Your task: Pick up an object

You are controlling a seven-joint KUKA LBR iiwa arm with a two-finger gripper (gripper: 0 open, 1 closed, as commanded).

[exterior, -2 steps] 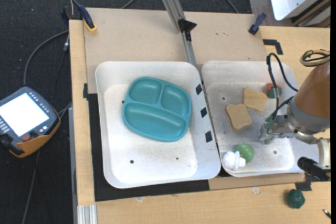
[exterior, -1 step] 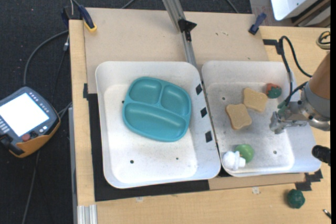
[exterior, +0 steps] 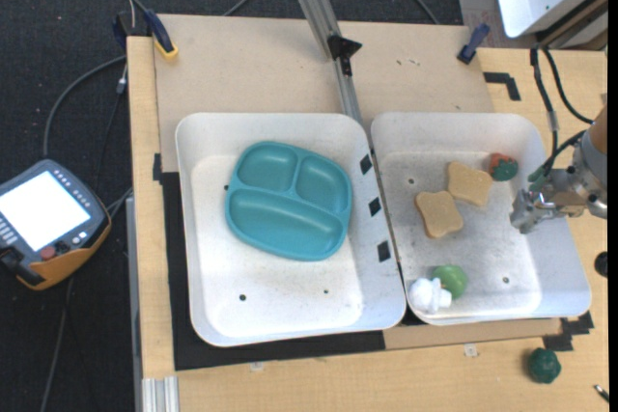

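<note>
Objects for picking all sit in the right bin (exterior: 570, 289); nothing is between the fingers, so we log the step in hand as the approach, grasp not yet made.

Left to right across the bench:

Left bin (exterior: 208, 304) holds one thing, a teal divided plate (exterior: 289, 199), lying flat near the bin's middle, three compartments, all bare.

Right bin holds the rest. At its front-left corner a white lump (exterior: 426, 294) touches a green round piece (exterior: 451, 281) (we cannot tell what either is at this size). Toward the middle, two tan toast-like slices: nearer slice (exterior: 439, 213) and farther slice (exterior: 470, 183), just beside each other, edges about touching. At the back right, a small red-and-green piece (exterior: 502, 167), close against the bin wall.

Gripper (exterior: 529, 210) hangs over the right side of this bin, near its right wall, clear of the slices and of the red-and-green piece. Jaws: we cannot tell how wide they stand; the metal parts blur together from this angle.

A dark green ball (exterior: 544, 365) lies outside the bins, on the bench (exterior: 251, 63) at the front right.

Judgement for the next move: the gripper needs to shift left over a chosen target, likely a slice, then descend. The flat slices may be hard to pinch.
</note>
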